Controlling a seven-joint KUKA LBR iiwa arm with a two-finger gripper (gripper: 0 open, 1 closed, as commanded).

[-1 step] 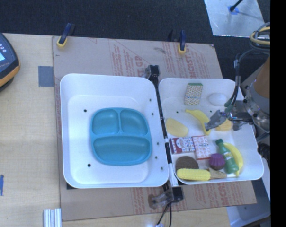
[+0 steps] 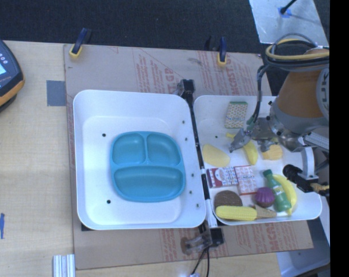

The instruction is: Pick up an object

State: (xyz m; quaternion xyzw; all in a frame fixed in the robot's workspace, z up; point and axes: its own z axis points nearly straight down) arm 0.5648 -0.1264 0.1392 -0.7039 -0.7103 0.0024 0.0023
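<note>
Plenty of open floor in the left bin (image 2: 88,154) all around the blue divided plate (image 2: 147,167) at its middle. Little room in the right bin (image 2: 212,111): crowded lower half, with corn cob (image 2: 236,213), green bottle (image 2: 277,192), banana (image 2: 287,190), purple piece (image 2: 264,197) and red-and-white packet (image 2: 235,176) nearly touching. Bare strip only near the upper left corner, beside the checkered block (image 2: 236,114).

Both white bins (image 2: 82,154) look like smooth, slightly glossy plastic, as does the blue divided plate (image 2: 147,166). They sit on matt printed cardboard (image 2: 134,68) over a pale wood-look tabletop (image 2: 24,183).
</note>
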